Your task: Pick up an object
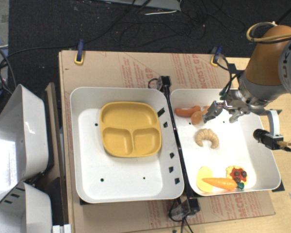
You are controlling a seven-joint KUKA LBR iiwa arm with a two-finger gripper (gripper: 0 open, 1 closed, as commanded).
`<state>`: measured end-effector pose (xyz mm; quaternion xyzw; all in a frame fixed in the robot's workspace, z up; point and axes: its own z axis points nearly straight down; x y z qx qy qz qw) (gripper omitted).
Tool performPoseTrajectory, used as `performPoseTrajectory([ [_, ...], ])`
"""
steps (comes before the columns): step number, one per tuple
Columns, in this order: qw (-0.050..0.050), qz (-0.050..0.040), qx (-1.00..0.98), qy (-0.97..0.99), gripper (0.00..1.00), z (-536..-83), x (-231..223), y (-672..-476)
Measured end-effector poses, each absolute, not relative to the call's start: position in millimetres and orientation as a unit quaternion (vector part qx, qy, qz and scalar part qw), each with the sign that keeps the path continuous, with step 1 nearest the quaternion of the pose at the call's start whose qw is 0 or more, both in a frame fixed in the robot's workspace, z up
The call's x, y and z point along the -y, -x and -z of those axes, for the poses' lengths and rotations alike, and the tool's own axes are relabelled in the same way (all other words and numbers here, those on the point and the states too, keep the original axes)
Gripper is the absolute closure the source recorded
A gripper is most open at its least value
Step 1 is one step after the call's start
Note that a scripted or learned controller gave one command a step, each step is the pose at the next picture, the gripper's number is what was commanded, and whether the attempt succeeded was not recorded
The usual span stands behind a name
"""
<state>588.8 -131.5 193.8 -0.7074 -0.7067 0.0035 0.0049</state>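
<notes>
Bins are sitting side by side on the bench, and the arm (269, 57) is reaching in over the right bin (262, 159) from the right. The gripper (214, 111) is hanging low in that bin's upper left part, its tip just beside a small orange round piece (198, 117) and close to the red sausage (186, 111) that is lying along the bin's top wall near the divider. Whether anything is sitting between the fingers cannot be told from this slant, and nothing is visibly being lifted.

Other candidates are lying further down the same bin: a pale croissant (207, 138) near the middle, and, at the bottom edge, a carrot (219, 182) resting across a yellow slice (203, 177), with a small red and yellow toy (237, 174) just beside it. The left bin (87, 178) is bearing a yellow divided plate (131, 129), well apart from the gripper.

By the look of it, the approach step is in hand, with the orange piece or the sausage as the likely target. The next move is calling for the fingers to settle squarely around one item, not both, and clear of the bin wall, before closing and rising.
</notes>
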Motion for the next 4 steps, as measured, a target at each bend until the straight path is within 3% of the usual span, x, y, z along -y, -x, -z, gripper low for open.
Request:
performPoseTrajectory([
  [1,0.000,0.0001,0.707,0.707,0.00,-200.1,131.4,-591.8],
  [3,0.002,-0.0016,0.707,0.708,0.00,-89.1,135.5,-591.2],
  [4,-0.001,0.0005,0.707,0.707,1.00,-102.9,135.6,-593.5],
])
